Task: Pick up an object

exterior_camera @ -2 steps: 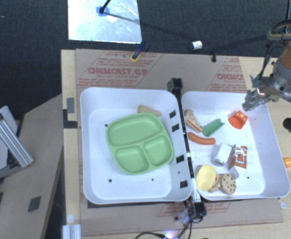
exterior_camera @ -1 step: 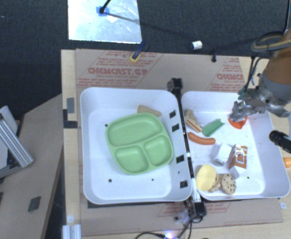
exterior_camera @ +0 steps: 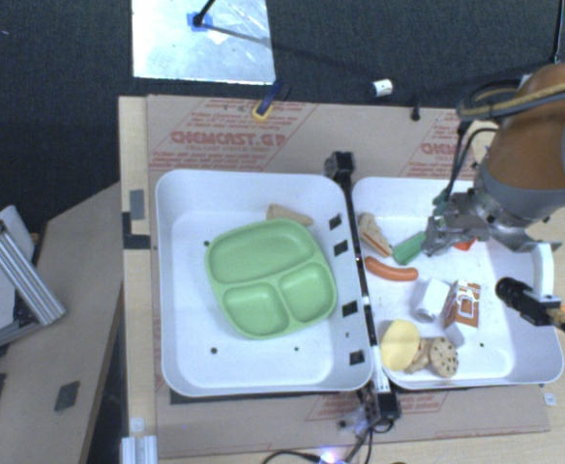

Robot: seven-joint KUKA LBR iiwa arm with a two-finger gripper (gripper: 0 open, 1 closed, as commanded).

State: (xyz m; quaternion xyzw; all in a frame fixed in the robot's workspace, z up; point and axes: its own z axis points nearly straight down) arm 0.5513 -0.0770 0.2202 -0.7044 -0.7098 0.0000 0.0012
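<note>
Two white bins [exterior_camera: 263, 187] are seen side by side, a green divided plate [exterior_camera: 268, 276] lying in the one far from the fingers. The gripper [exterior_camera: 441, 238] is lowered over the near bin; finger state cannot be told. A green object [exterior_camera: 407, 249] lies just beside the fingers, a sausage [exterior_camera: 391, 271] just below.

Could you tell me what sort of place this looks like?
Probably a robotics lab bench for grasping trials: two shallow white bins side by side, toy food like the orange plastic sausage, and a grey arm's gripper reaching in.
</note>
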